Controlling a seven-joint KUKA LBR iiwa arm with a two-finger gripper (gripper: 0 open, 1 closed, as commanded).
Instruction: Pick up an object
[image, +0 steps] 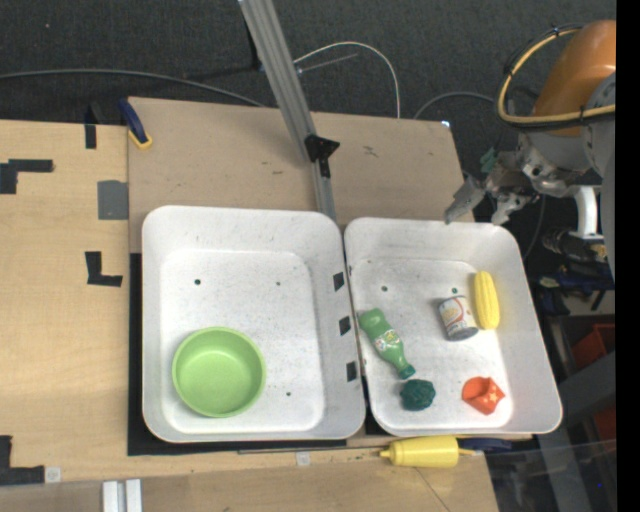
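Grey metal gripper (478, 200) hovers spread open, grasping nothing, past the right white bin's (520, 300) far rim; all 5 objects there await picking.

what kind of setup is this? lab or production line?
Likely a lab grasping bench, not a line: two white bins side by side on a wooden bench, toy items like a green bowl and corn cob, loose cables behind.
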